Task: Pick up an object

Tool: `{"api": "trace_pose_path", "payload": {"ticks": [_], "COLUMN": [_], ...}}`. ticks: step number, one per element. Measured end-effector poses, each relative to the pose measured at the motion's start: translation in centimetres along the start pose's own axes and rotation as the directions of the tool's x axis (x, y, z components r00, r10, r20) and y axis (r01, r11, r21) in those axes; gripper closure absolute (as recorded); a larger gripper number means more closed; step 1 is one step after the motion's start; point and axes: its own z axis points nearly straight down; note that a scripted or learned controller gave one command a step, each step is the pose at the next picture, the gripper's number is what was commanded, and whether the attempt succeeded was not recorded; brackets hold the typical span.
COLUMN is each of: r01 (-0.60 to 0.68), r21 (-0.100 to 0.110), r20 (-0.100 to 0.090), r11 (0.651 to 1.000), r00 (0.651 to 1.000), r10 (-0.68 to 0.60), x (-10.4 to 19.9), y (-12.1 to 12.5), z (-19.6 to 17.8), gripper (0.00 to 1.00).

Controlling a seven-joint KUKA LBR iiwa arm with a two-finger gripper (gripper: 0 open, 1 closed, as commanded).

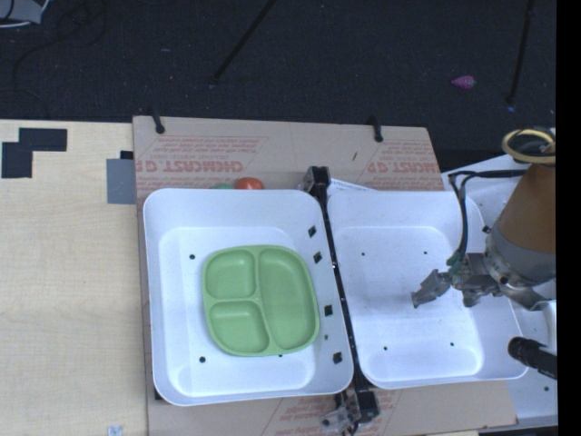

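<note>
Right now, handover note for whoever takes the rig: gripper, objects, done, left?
Gripper: over the right bin, near its right side, nothing seen between the fingers; open or shut unclear.
Objects: green divided plate lies flat in the left bin. A small red thing sits behind the left bin's far rim, on the cardboard.
Done: nothing picked.
Left: the whole pick; the plate is the obvious target, and the arm is over the other bin.

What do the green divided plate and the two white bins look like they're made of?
The green plate: probably molded plastic, matte, one even color with rounded compartment ridges. The left bin and right bin: likely thin formed plastic, smooth with a slight sheen and rounded corners. Neither material is certain from the look alone.
</note>
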Motion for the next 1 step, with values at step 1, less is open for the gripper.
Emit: {"api": "trace_pose_path", "payload": {"ticks": [1], "r01": [0.002], "r21": [-0.01], "r20": [0.002], "r11": [1.0], "r00": [1.0], "r10": [-0.002], "x": [-0.02], "y": [0.25], "z": [-0.47], "gripper": [0.0]}}
